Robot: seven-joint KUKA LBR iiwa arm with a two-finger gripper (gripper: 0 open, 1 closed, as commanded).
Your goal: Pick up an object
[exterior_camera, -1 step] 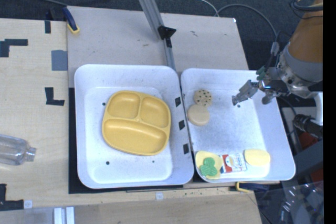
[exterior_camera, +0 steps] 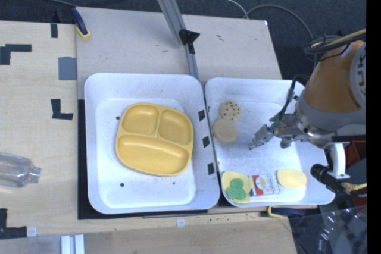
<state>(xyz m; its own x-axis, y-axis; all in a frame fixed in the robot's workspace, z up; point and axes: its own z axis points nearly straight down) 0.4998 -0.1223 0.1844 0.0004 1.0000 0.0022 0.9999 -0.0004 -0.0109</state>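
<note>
In the right bin [exterior_camera: 250, 87] my gripper [exterior_camera: 269, 141] hovers over bare white floor near the middle, open, with nothing between its fingers. Left of it lie a speckled cookie [exterior_camera: 229, 110] and a round tan disc [exterior_camera: 225, 130], both apart from the gripper. Along the bin's front edge sit a green toy [exterior_camera: 237, 189], a small printed packet [exterior_camera: 264, 185] and a pale yellow lump [exterior_camera: 291, 178]. The grey and orange arm [exterior_camera: 333, 89] reaches in from the right.
The left bin [exterior_camera: 95, 128] holds a yellow divided plate [exterior_camera: 155, 138]. A slanted metal rail [exterior_camera: 166, 0] meets the bins' back edge between them. A clear plastic bottle [exterior_camera: 15, 168] lies on the bench at far left.
</note>
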